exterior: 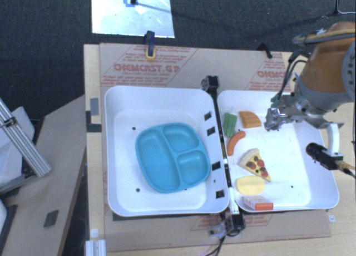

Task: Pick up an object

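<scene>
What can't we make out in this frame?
- Tool: too small and dark in the camera view to tell open or shut.
- Arm: cut off by the right edge.
- Right bin: its far right part is hidden under the arm.
- Box: label too small to read.

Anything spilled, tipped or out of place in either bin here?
Nothing stands out. The blue divided plate lies flat in the left bin; the toy foods, including the pizza slice and sausage, sit loosely clustered inside the right bin.
</scene>
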